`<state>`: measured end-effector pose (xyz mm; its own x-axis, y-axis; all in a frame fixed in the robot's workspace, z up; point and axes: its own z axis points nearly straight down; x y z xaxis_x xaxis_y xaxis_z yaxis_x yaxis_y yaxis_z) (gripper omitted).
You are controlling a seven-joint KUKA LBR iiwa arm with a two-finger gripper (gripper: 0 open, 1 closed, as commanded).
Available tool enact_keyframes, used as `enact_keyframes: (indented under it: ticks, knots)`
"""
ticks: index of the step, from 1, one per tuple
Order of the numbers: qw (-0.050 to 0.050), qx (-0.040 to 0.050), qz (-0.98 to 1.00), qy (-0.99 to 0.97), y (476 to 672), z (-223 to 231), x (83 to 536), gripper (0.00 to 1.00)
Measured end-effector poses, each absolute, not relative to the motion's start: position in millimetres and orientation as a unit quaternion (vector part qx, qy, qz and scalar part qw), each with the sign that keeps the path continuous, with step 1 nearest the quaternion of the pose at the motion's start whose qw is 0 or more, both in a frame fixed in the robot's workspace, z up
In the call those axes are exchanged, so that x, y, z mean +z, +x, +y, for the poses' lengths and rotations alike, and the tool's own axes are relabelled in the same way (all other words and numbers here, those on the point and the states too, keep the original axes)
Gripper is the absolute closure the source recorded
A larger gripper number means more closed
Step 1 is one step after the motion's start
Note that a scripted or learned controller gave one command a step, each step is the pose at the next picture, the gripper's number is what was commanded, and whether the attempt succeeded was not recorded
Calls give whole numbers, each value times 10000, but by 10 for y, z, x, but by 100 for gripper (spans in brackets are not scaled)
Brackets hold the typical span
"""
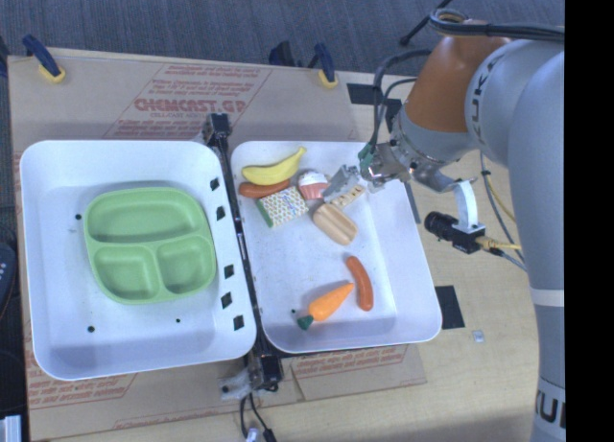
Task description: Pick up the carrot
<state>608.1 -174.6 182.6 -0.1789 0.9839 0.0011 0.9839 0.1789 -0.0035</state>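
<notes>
Two white bins share the bench; the gripper (347, 184), its jaws' spread unclear, hovers in the right bin (408, 239), the carrot (326, 303) well below it near the front wall.

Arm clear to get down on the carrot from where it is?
Probably yes. The carrot lies alone near the right bin's front edge, nothing over it. The sausage beside it is close, maybe touching its tip. The gripper sits over the food pile at the back.

My 2 shallow white plastic bins (403, 320) look smooth and glossy; the brown printed cardboard sheet (144, 81) under them is matt.
</notes>
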Motion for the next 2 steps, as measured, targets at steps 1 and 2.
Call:
enact_keyframes:
  ticks: [1, 2]
  knots:
    - [21, 12, -7812, -6243, 5319, -1331, 1805, 0]
    - [22, 5, -8354, -5497, 4758, -1268, 910, 0]
